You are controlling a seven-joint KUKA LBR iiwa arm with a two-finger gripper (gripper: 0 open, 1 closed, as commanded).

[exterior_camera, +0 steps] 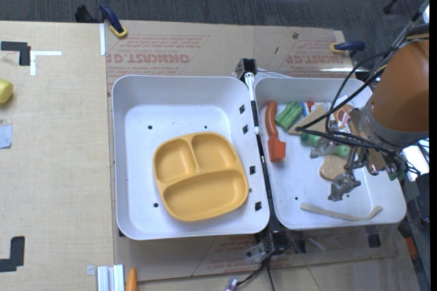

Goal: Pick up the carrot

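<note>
Pincer (339, 188) over right bin (293, 211), apart from carrot (273, 132)

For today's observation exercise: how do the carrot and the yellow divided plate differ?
The carrot is orange and slender; the yellow divided plate is broad and flat. The carrot lies in the right bin, against its left wall; the plate sits mid left bin. Neither is touched by the gripper.
</note>
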